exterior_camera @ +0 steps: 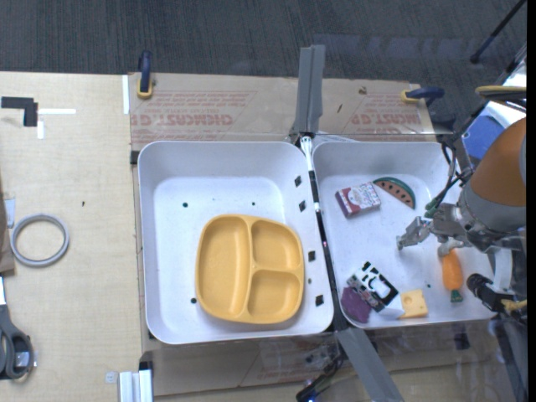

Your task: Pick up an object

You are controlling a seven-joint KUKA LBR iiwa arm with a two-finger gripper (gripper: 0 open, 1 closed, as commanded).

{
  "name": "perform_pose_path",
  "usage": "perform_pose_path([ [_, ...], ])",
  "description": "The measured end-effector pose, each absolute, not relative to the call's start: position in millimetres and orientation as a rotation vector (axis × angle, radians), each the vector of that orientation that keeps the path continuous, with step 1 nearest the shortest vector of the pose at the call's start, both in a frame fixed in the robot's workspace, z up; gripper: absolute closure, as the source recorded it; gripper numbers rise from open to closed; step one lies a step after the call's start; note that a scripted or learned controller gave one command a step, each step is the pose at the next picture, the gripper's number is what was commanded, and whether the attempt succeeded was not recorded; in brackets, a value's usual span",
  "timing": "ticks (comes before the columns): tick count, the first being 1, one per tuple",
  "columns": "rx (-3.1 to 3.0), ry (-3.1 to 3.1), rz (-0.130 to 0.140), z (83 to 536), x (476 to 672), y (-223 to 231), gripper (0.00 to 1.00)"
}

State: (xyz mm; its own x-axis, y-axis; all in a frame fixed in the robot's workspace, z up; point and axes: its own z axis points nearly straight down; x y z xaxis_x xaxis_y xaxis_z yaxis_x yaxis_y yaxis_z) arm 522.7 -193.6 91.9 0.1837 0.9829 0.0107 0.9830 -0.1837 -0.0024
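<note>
The right bin (335,162) holds several small items. A watermelon slice (395,191) and a red-and-white packet (358,199) lie toward its back. An orange carrot (452,273) sits near the right wall. Along the front edge are a yellow cheese wedge (413,304), a black-and-white piece (374,285) and a purple item (358,308). My gripper (421,233) hangs low over the bin's bare middle-right floor, just up and left of the carrot and right of the packet. Nothing shows in its grasp.
A yellow divided plate (249,268) lies in the left bin (159,224). On the bench at left are a grey tape ring (38,239) and scissors (12,350). Cardboard (218,115) and two clamps (145,75) (423,95) sit behind the bins.
</note>
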Motion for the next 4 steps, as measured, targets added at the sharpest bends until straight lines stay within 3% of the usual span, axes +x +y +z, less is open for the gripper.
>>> perform_pose_path([
  [1, -2.674, -1.649, 0.005, 91, 585.2, -178, 0.0],
  [2, -2.831, -1.363, 0.005, 91, 623.7, -184, 0.0],
  [3, -2.857, -1.306, 0.007, 91, 622.9, -177, 0.0],
  [4, -2.854, -1.311, 0.012, 100, 622.9, -177, 1.0],
])
